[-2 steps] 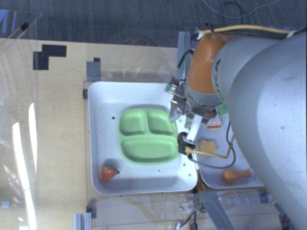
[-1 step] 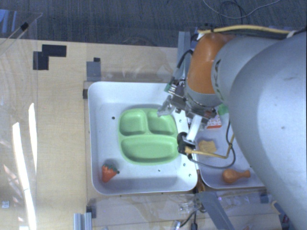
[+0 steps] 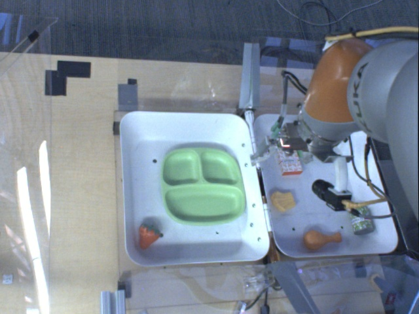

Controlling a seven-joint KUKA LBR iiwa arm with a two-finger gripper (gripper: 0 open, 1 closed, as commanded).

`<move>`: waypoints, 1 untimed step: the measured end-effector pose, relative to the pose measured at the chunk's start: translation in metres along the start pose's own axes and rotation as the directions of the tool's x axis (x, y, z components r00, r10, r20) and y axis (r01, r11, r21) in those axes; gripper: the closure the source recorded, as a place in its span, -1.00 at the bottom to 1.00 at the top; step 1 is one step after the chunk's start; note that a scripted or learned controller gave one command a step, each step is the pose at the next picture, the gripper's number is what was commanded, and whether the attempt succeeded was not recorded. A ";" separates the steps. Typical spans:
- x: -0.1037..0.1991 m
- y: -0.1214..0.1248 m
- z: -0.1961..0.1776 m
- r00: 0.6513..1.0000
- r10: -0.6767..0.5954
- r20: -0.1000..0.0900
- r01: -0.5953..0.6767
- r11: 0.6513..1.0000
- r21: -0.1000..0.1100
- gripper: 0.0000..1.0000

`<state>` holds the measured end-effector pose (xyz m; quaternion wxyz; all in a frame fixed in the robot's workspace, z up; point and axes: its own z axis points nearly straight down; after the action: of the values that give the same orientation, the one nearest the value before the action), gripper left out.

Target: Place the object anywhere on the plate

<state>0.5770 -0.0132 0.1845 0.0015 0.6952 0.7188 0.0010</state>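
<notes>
You have a light green plate [image 3: 201, 185] in a white bin [image 3: 134, 175], and off the plate's lower left corner lies a red-orange toy [image 3: 149, 235] with a green top. To the plate's right you'll see a red-and-white printed box [image 3: 291, 165], a pale yellow lump [image 3: 283, 201] and an orange-brown piece [image 3: 320, 239] (all against a second white bin [image 3: 301, 218]). Further right of the plate, the arm [image 3: 386, 90] is grey with an orange band [image 3: 334, 77], over a pale wood bench [image 3: 78, 175].

This looks like a robotics lab: a big grey industrial arm [image 3: 393, 90] with an orange band reaches over a pale wooden desk [image 3: 78, 195] fitted with metal brackets [image 3: 249, 77]. One white bin [image 3: 380, 237] lies under the tool [image 3: 281, 144], a second bin [image 3: 131, 195] beside it. Beyond the tool, loose cable [image 3: 308, 5] trails on dark carpet [image 3: 163, 18].
</notes>
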 end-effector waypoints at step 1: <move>0.001 0.002 -0.011 1.000 -0.005 0.000 0.005 1.000 -0.004 1.00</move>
<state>0.5788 -0.0126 0.1953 0.0029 0.6935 0.7205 0.0023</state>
